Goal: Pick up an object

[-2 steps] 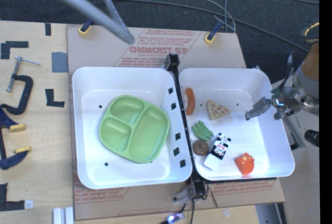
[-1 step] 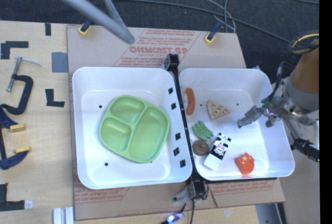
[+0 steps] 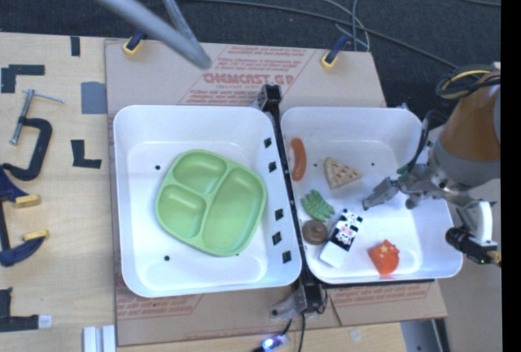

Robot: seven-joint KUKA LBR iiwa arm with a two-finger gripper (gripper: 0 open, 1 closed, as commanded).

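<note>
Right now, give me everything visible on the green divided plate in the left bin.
The green divided plate is light green, looks like matte plastic, with a rounded outline and raised ridges splitting it into three compartments: one long one on the right and two smaller ones on the left. Nothing lies in any of them. It sits right side up on the floor of the left bin, roughly centred and turned at an angle to the bin walls. It appears clear of the walls, and nothing else touches it.

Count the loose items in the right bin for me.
6: a sausage by the divider, a pizza slice, a green toy, a brown disc, a black-and-white carton, a red toy. The arm may hide others.
</note>
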